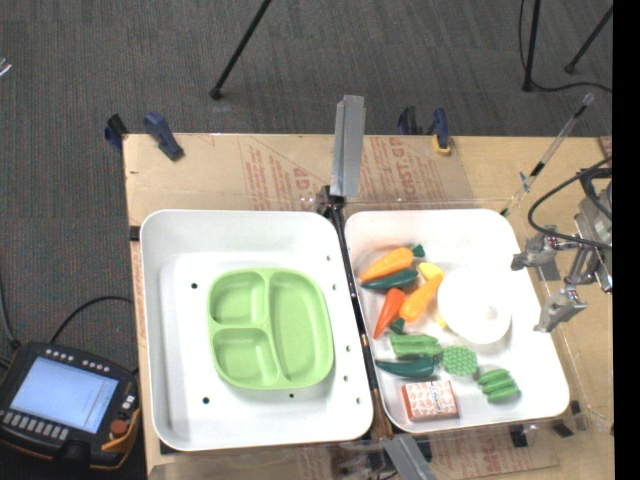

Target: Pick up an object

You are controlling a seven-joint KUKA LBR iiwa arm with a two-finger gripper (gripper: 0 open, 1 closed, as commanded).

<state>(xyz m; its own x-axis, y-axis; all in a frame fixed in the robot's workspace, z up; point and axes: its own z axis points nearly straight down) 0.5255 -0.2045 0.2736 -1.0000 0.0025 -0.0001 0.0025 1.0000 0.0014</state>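
The claw [556, 286] hangs at the right bin's [545, 368] outer rim — whether released or clenched cannot be told. Just inside lies a smooth white round plate [476, 308], then glossy plastic carrots [392, 262] and green vegetables [413, 346]. The left bin [160, 268] holds a matte green divided tray [270, 328] — open white floor around it.

Red printing runs across the brown worktop [290, 173] behind the bins, upside down and too blurred to read with certainty.
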